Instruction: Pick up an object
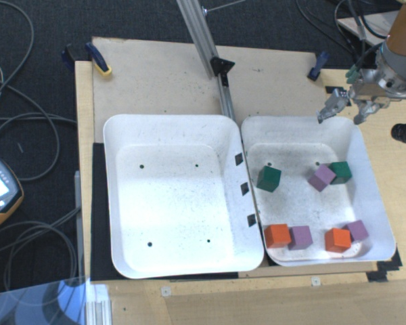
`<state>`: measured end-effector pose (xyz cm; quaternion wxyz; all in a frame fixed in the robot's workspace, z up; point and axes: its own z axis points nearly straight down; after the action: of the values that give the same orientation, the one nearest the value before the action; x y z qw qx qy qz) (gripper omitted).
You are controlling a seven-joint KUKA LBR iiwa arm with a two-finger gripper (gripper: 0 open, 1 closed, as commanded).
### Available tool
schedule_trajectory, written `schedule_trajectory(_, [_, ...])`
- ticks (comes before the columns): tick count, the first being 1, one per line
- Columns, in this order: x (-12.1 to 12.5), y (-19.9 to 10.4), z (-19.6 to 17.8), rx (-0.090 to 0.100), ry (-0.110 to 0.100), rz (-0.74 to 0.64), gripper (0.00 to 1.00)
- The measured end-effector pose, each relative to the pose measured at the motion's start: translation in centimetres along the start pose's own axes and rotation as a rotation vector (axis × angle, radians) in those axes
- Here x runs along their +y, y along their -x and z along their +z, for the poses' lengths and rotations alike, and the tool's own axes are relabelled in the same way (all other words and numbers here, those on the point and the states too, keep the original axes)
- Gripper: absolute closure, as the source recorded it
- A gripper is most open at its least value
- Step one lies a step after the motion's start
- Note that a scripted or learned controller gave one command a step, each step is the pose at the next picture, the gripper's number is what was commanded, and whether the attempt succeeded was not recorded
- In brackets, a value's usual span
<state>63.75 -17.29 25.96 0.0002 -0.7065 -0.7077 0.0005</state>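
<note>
Gripper [343,110] released, nothing held, upper right; drop straight onto lone green cube [268,179], clear of neighbours.

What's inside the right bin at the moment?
The right bin holds seven cubes: two green, three purple, two orange. The purple one partly covers the green behind it.

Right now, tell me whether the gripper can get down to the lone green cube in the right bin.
Probably yes. The gripper hangs open above the right bin's far rim, and the green cube stands alone on the bin floor with nothing over it and no block touching it.
</note>
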Motion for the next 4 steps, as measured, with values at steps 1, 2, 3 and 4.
schedule_trajectory(1, [-8.8, -1.8, -9.4, -0.001, 0.009, 0.002, 0.00])
schedule_trajectory(2, [-8.6, -3.6, -9.6, 0.000, 0.005, -0.001, 0.00])
schedule_trajectory(3, [-10.4, -3.7, -17.6, -0.002, 0.012, 0.000, 0.00])
schedule_trajectory(4, [-11.2, -10.1, -19.4, 0.001, 0.007, -0.006, 0.00])
